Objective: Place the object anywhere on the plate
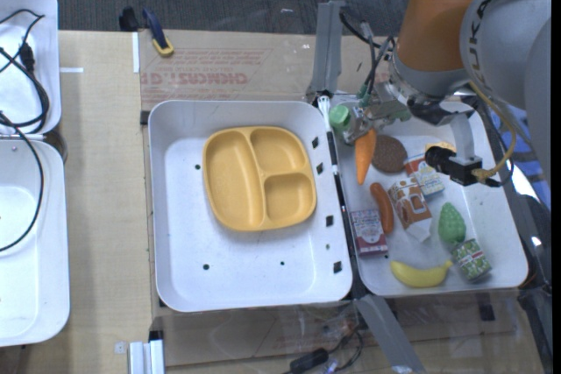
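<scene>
Carrot [365, 156] hangs pinched in the gripper [368, 129] over the right bin [504, 219]; transfer to the yellow plate [259, 177] remains.

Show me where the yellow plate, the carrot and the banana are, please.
yellow plate [230, 188]: camera view, floor of its long left compartment.
carrot [365, 157]: camera view, middle of its orange body.
banana [418, 273]: camera view, middle of its curve.

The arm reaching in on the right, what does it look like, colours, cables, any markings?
The arm is bulky, with smooth grey rounded shells and a broad orange dome-like band above the wrist. Dark letters run down a grey shell. Yellow and black cables loop over the orange part, and thin wires trail toward the pincer, a small grey metal assembly. A black block with a yellow cable juts beside it.
</scene>
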